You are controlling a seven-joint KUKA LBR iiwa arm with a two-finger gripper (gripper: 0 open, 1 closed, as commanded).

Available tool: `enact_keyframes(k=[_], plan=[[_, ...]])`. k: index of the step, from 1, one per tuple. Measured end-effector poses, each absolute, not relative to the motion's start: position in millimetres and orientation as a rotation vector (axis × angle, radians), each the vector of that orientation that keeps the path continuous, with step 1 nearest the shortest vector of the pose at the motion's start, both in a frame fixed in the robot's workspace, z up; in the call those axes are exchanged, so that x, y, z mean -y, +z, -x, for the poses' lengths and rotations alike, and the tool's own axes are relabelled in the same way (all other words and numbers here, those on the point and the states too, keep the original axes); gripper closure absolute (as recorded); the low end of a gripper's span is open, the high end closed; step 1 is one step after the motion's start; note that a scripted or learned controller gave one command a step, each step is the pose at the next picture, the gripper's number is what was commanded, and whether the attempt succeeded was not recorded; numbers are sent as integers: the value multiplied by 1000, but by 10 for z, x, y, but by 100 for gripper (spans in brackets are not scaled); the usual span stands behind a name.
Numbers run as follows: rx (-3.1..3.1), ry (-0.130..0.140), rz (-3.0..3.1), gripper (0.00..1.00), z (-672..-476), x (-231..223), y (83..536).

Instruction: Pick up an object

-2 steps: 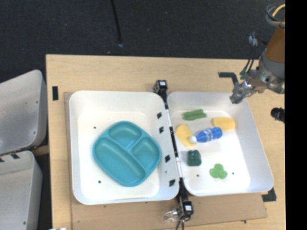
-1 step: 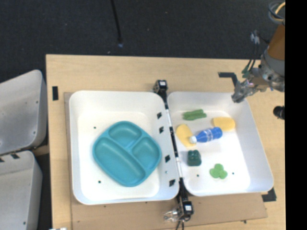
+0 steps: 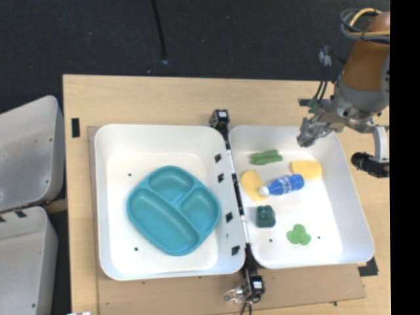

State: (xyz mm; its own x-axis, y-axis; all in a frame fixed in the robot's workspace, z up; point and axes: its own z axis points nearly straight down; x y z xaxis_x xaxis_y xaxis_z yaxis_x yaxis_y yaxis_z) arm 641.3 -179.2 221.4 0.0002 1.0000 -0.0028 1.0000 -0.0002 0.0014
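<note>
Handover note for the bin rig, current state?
Gripper: over the far corner of the right bin, carrying nothing that I can see.
Right bin holds: green pod, two yellow pieces, blue bottle, dark green block, green cluster.
Left bin: teal divided tray.
Done: nothing picked yet.
Left: choose an object, descend, grasp, lift.

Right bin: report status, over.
Gripper above right bin's far edge, nothing between fingers. Yellow piece and blue bottle nearest. Nothing in the way.

divided tray (image 3: pixel 173 209) in left bin (image 3: pixel 111 149), bottle (image 3: pixel 284 186) in right bin (image 3: pixel 351 215)
</note>
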Motion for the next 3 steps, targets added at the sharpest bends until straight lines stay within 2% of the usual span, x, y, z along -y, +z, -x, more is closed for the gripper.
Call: enact_keyframes(k=[3], plan=[[-2224, 0, -2219, 100, -6181, 447, 2317]])
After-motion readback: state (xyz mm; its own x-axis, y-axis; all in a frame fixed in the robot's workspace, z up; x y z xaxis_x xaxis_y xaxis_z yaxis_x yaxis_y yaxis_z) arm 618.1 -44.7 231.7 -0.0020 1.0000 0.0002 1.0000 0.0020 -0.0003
